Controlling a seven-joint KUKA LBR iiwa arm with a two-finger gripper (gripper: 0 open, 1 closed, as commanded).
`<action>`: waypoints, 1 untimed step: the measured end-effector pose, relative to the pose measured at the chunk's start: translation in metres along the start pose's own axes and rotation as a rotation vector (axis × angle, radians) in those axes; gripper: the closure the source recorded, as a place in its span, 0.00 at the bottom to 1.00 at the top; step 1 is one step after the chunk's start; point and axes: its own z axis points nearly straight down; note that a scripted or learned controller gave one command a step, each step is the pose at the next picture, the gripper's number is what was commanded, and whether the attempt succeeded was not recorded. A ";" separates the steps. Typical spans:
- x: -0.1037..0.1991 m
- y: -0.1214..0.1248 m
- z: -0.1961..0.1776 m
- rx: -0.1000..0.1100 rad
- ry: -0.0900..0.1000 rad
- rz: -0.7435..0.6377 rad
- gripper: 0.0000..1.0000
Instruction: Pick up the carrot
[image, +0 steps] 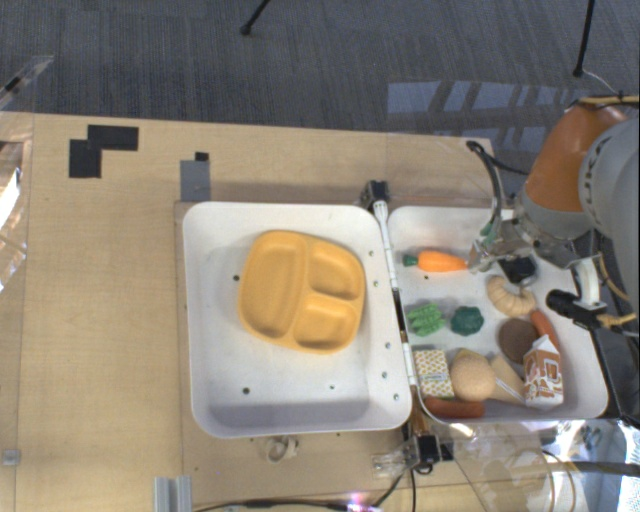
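The worktop (100, 330) is a pale, matte wooden board carrying two shallow white plastic bins with rounded corners, set side by side and touching along a shared edge. The left bin (215, 400) holds a mustard-yellow divided tray (300, 290), smooth, rounded-square, with one large and two smaller compartments, lying tilted in the bin's middle. The right bin (440, 225) holds toy foods. The carrot (438, 262) lies flat near that bin's upper left, a smooth orange tapering body with a small green top pointing left toward the dividing edge. The gripper (487, 250) sits just at the carrot's right, thick end; at this size it cannot be told whether the jaws are spread or pressed together, nor whether they touch the carrot. The arm (585, 180) is grey with a glossy orange band and enters from the right. Below the carrot lie a knobbly light-green vegetable (424, 319) and a darker green, rounded piece (466, 320). A pale, curved croissant-shaped item (512, 296) rests to the right. Lower down are a checkered box (431, 370), a tan rounded bun-like piece (472, 377), a red sausage (456, 407) along the bottom wall, a brown disc (516, 340), and a carton (543, 372) with orange-and-white print, tilted.
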 end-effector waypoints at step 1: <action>0.000 0.000 0.000 0.001 0.000 -0.001 0.00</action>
